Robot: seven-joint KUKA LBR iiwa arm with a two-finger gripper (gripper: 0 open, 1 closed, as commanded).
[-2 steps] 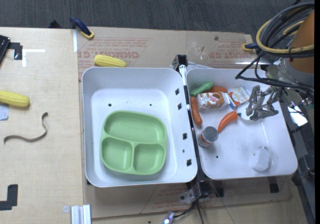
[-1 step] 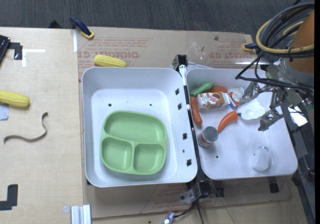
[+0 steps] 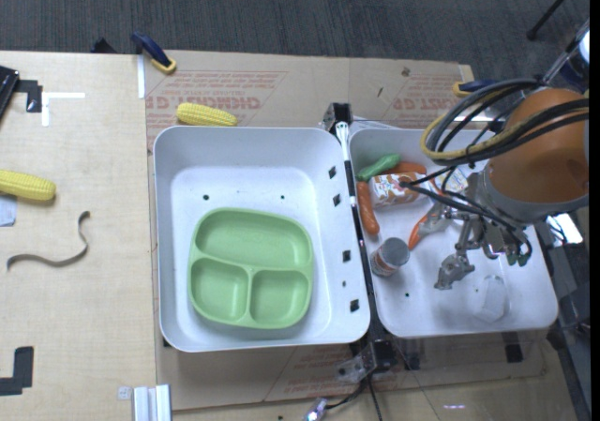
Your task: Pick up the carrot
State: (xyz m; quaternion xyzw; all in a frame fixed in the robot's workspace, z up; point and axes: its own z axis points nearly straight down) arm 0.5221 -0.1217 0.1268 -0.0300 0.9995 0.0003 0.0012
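Left of the fingers (image 3: pixel 457 269), well apart: carrot (image 3: pixel 367 210) against bin wall (image 3: pixel 359 250); finger state unclear.

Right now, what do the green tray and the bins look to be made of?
Green tray: apparently moulded plastic, matte, with soft rounded compartment walls. Left bin and right bin: likely thin white plastic, smooth and slightly glossy with rounded rims, though coated metal can't be ruled out.
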